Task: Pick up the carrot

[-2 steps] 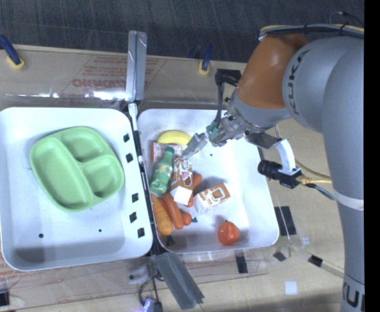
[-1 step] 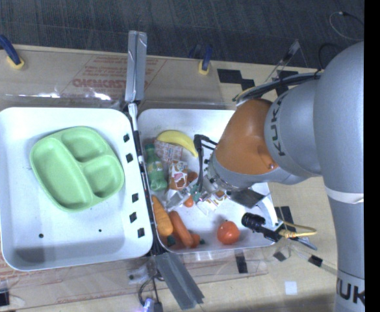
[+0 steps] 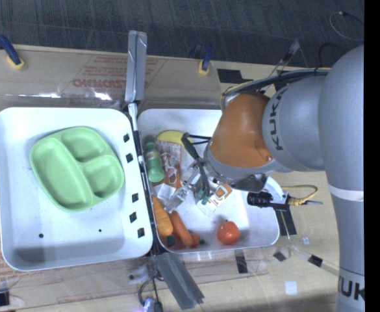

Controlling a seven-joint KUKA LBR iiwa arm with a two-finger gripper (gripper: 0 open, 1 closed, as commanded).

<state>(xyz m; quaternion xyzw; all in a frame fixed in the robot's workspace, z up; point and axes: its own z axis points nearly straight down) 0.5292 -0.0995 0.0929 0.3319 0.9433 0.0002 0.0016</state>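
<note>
Two orange carrots lie side by side at the front left of the right bin: one along the left wall, the other just to its right. My gripper hangs low over the bin's middle, just above and to the right of the carrots' upper ends. Nothing orange shows in it. The orange wrist band and grey arm cover the back right of the bin.
A red tomato sits at the front of the right bin. A green bottle, a yellow fruit and small packets crowd its left side. The left bin holds a green divided plate.
</note>
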